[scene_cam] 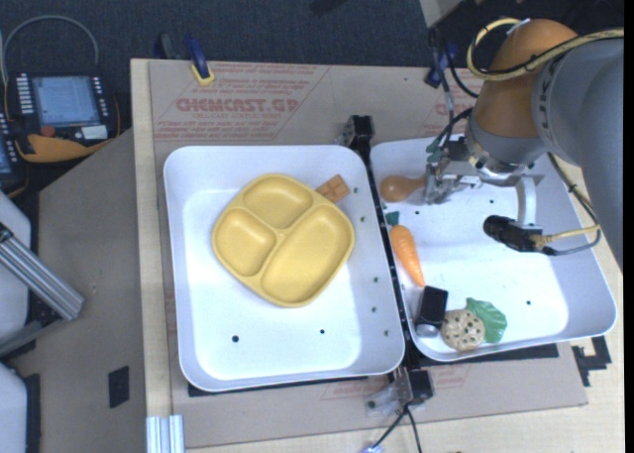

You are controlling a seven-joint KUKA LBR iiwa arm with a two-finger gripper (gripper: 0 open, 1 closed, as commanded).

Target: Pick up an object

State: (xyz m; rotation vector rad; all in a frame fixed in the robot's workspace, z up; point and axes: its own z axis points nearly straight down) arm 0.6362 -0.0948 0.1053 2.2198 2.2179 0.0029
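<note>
Gripper sits low in the right bin, near its back-left corner, fingers pointing down. From here I cannot tell how the jaws stand; the wrist hardware blocks the tips. Nothing is visibly held.

Closest target is the small brown pear-shaped piece, lying on the bin floor just left of the gripper, close to the divider wall. It looks like hard plastic toy food: light, stiff, smooth, probably a bit slippery and rounded, so it could squirt out of a pinch. Best hold is likely across the fat middle, jaws closing across the short axis. The wall beside it leaves little room for the left finger.

Other options in the same bin: the orange carrot along the left wall, also rigid and light, tapered, so grip the thick end. The black block, the cookie and the green leafy piece cluster at the front, touching or nearly so; the leaf looks softer and thin, hard to pinch flat.

Left bin holds a yellow divided plate, wide and shallow, only graspable at the rim, and a small tan block tucked at its back edge.
</note>
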